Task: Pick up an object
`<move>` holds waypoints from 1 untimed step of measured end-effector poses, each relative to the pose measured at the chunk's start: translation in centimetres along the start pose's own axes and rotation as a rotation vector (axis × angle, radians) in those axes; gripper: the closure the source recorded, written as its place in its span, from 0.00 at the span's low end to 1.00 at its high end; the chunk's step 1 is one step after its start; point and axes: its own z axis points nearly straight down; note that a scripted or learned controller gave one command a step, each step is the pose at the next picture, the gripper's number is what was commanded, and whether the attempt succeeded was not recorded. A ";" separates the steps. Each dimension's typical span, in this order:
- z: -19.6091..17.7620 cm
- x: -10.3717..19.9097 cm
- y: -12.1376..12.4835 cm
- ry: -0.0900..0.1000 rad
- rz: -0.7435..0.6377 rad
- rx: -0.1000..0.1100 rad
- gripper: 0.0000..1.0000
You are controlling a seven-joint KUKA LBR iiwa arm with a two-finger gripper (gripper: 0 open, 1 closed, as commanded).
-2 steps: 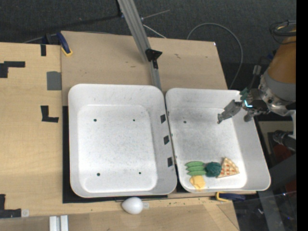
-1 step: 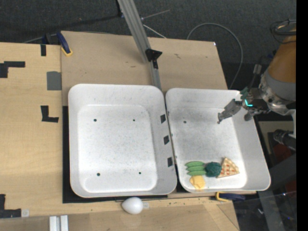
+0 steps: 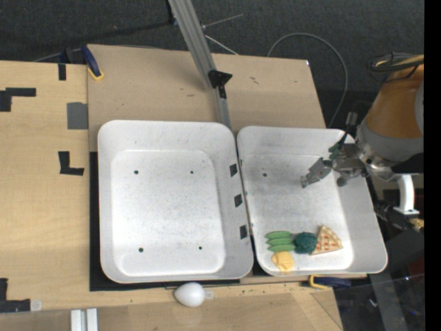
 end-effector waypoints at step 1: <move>6.0 -0.8 0.0 0.000 0.001 0.000 0.00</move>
